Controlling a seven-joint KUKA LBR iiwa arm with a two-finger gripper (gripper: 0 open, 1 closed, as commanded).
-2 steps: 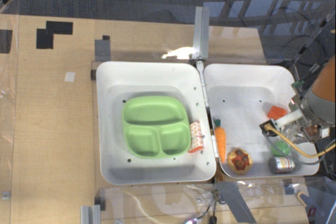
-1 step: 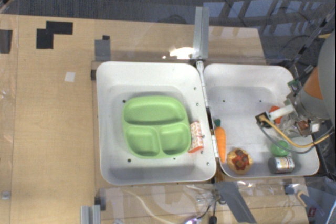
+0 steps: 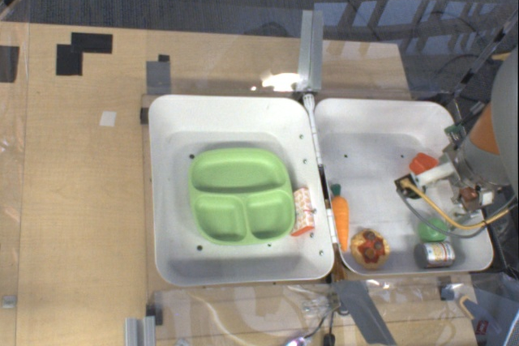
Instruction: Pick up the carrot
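Observation:
The carrot [image 3: 340, 223] lies lengthwise along the left wall of the right bin [image 3: 381, 121], its green top pointing to the far side. My gripper [image 3: 451, 184] hangs over the right side of that bin, well to the right of the carrot and apart from it. A red-orange object [image 3: 423, 163] sits just at its far-left side. The arm's wrist and a yellow cable [image 3: 434, 211] cover part of the gripper.
A round fruit-patterned item [image 3: 369, 247] sits beside the carrot's near end. A metal can [image 3: 436, 254] and a green object [image 3: 431, 231] lie in the near right corner. The left bin [image 3: 170, 174] holds a green divided tray [image 3: 241, 194] and a small wrapped snack [image 3: 302, 211].

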